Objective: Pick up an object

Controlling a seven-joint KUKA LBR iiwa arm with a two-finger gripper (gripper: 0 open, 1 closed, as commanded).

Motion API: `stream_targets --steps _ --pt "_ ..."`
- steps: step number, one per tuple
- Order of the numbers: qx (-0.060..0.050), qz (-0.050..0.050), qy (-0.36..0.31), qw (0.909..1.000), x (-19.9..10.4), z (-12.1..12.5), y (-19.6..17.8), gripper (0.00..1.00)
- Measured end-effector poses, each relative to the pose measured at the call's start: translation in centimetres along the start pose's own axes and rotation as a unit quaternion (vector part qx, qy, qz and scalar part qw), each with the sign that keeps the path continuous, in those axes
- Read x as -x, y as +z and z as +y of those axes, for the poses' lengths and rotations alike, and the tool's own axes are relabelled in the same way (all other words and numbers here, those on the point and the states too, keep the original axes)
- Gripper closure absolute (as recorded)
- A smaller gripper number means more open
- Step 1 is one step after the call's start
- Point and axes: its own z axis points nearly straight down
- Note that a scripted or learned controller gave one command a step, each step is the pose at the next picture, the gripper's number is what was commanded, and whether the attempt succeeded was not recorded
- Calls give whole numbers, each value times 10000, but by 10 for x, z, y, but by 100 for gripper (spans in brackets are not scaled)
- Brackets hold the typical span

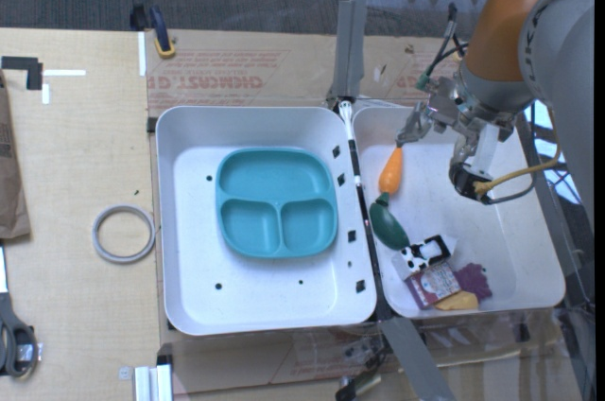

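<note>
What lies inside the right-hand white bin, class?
The right bin holds a toy carrot, a dark green piece, a black-and-white item and a purple-and-yellow pile. What lies beneath that pile is covered.

Divided plate (278,202) in left bin (180,229), carrot (390,170) in right bin (515,267), tape ring (124,233) left of bins

Two white bins side by side: left bin (180,229) holding a teal divided plate (277,202). Right bin (529,267) holding a toy carrot (388,191), cards (430,262) and purple item (471,279); gripper (416,130) above carrot.
</note>
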Motion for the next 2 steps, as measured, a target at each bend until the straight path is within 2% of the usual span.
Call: stream_targets --steps 1,2 --pt "1 0 230 9997 -55 3 -28 0" --pt "-12 -5 332 9994 -29 -47 1 0"
